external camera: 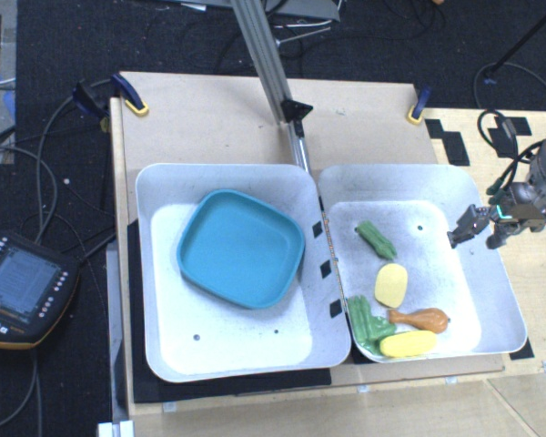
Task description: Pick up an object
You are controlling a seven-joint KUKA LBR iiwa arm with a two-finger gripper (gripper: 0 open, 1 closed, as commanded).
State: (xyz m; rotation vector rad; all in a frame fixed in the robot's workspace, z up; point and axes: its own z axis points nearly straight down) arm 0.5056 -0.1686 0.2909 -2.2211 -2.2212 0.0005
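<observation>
Five toy foods lay in the right bin (pixel 455 189), all candidates: green pickle (pixel 375 238), yellow piece (pixel 391 285), drumstick (pixel 422 318), another yellow piece (pixel 408 343), green bit (pixel 364 321). End effector (pixel 478 228) hovered at that bin's right rim, fingers spread, holding nothing, probably staged for descent.

You've got the plate (pixel 241 260) in the left bin (pixel 164 198); toy foods (pixel 393 285) in the right bin (pixel 491 280), pincer (pixel 480 228) over its right wall.

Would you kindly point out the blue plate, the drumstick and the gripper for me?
blue plate (pixel 241 260): camera view, on its flat middle.
drumstick (pixel 424 318): camera view, on its thick brown end.
gripper (pixel 480 229): camera view, midway between its fingertips.
</observation>
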